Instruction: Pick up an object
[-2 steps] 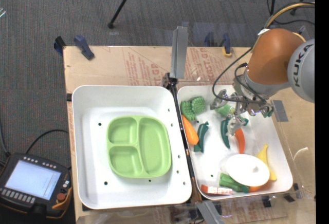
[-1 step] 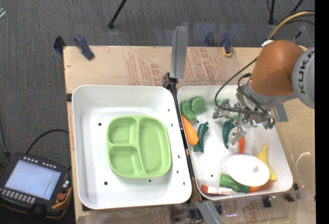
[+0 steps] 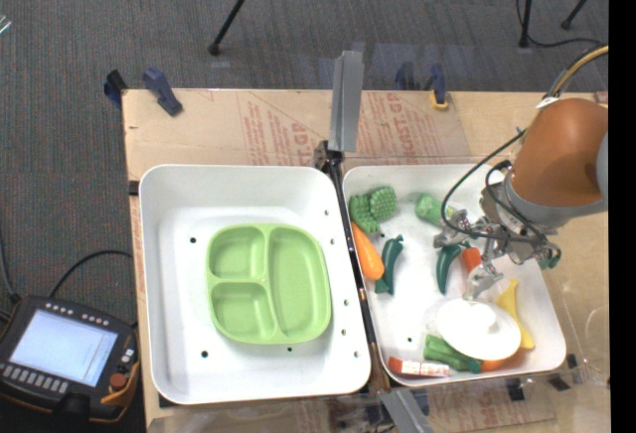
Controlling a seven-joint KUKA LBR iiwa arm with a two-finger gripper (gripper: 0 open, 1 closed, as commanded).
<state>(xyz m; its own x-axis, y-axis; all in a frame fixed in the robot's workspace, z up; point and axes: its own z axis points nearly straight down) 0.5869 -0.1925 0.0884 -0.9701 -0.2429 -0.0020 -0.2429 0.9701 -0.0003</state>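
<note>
a green divided plate [image 3: 268,283] is lying in the left bin [image 3: 164,213]; beside it, toy vegetables are crowding the right bin [image 3: 417,175], the tool [image 3: 487,272] hanging over them, grip unclear.

two bins, arm over the right one

left bin [image 3: 169,213] holds a green divided tray [image 3: 268,282]. right bin [image 3: 417,185] holds toy food: orange carrot [image 3: 369,255] by the divider, green corn-like piece [image 3: 374,208], dark green pepper [image 3: 389,262], a second dark green piece [image 3: 446,265], small green lump [image 3: 427,207], white plate [image 3: 478,328], yellow banana [image 3: 514,307]. gripper [image 3: 484,277] hangs just above the plate's upper edge, beside the banana. teach pendant [image 3: 65,352] on floor, bottom left.
</note>
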